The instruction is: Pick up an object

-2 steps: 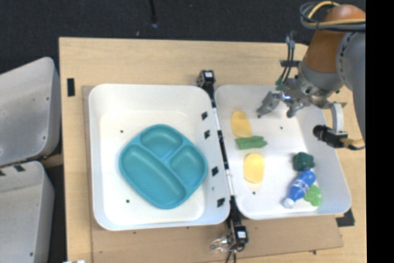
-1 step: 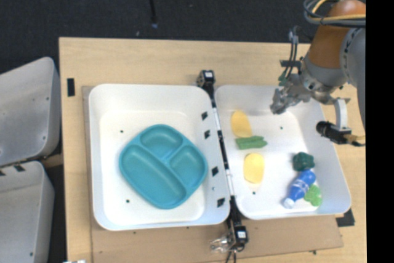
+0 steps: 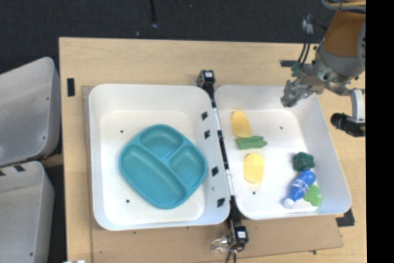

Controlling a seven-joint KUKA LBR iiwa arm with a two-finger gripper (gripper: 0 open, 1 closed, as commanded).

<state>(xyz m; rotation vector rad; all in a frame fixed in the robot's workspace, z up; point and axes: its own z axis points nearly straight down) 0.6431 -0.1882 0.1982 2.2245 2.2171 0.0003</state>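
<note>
A blue bottle (image 3: 300,186) is seen lying at the near right corner of the right bin (image 3: 271,209), with a light green piece (image 3: 314,196) touching it and a dark green object (image 3: 303,161) just behind. Toward the bin's middle, a yellow object (image 3: 253,167), a green strip (image 3: 250,143) and a second yellow piece (image 3: 241,124) are lined up front to back. A teal divided plate (image 3: 162,165) is held in the left bin (image 3: 104,101). The gripper (image 3: 294,94) is poised over the far right corner of the right bin, apart from every object; whether it is spread or closed cannot be told, and nothing is seen in it
</note>
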